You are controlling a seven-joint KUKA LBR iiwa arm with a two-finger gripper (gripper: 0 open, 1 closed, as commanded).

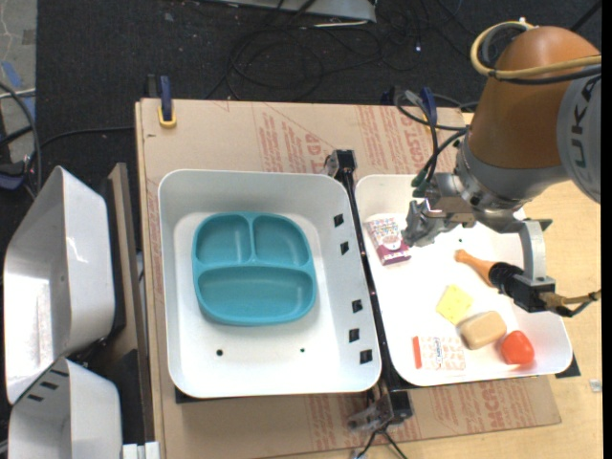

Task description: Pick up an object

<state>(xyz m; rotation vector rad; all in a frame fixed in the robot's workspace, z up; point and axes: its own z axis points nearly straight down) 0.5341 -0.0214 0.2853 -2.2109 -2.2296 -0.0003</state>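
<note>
The end effector point(421, 220) hangs low over the far left part of the right bin point(421, 290), reaching in under the grey arm point(535, 103) with its orange band; whether it is released or clenched cannot be told, and nothing is seen gripped in it. Just to its left, very close, lies a small pink-and-white packet point(387, 238), flat on the bin floor near the wall between the bins. Nearer the camera, well apart from the end effector, lie a yellow square point(454, 302), a tan block point(481, 329) just beside it, a red-orange ball point(517, 348) next to the block, and a white card with an orange edge point(438, 352) by the near rim. The left bin point(172, 256) holds a teal divided plate point(253, 266), lying flat in its middle; both bins sit side by side on the brown bench point(287, 132).
</note>
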